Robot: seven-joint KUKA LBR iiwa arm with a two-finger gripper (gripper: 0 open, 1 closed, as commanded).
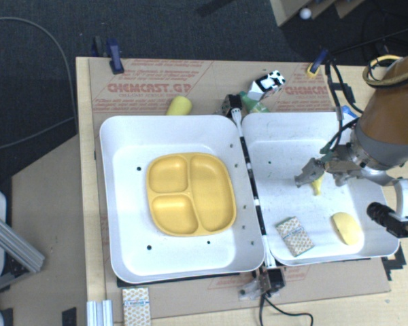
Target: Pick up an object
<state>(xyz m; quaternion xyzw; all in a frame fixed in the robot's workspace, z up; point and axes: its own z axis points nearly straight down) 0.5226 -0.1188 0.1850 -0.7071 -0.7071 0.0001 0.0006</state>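
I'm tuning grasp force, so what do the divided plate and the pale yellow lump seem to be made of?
The divided plate looks like moulded plastic: even yellow, smooth, softly shiny, with rounded compartment walls. The pale yellow lump is matte and rounded, maybe foam or soft plastic; the view leaves that open.

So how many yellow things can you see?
4: a plate in the left bin, a lump in the right bin, a small piece under the claw, and a roll behind the bins. More may be hidden.

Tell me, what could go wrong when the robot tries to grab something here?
The end effector sits over a small yellow piece that looks thin, so it might slip away. The yellow lump looks rounded and lies near the right bin's edge, so it may roll or be awkward to reach.
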